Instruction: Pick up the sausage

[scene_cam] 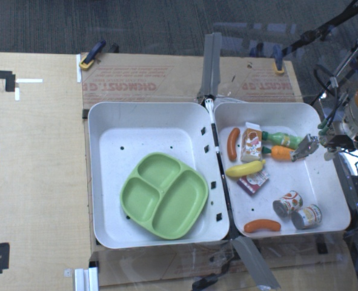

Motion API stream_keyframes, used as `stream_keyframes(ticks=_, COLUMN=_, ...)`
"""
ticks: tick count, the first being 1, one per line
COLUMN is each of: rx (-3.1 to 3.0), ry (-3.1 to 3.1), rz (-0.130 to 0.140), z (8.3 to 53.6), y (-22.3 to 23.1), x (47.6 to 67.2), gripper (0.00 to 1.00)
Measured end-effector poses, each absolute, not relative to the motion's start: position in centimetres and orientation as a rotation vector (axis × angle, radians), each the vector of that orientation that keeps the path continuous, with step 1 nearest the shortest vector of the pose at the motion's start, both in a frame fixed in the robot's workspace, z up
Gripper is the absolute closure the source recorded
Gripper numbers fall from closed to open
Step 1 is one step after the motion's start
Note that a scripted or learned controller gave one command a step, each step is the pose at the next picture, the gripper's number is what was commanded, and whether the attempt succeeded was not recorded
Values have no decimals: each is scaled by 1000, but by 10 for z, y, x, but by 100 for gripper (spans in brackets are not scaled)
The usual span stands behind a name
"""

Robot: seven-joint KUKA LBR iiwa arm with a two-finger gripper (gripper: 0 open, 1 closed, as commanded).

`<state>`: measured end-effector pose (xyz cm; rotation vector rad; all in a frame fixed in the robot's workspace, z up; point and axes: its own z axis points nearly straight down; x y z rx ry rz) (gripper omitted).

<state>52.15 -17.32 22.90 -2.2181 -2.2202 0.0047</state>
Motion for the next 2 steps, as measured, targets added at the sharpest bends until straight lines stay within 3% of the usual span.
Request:
stream_keyframes(ticks=1, rx=-2066, ry=-2361, rz=5, z=198, y=-103, x=491, gripper=0)
stream_keyframes(ticks=2, rx=-2121, ry=-2313, rz=6, z=189, y=-49, x=555, gripper=0)
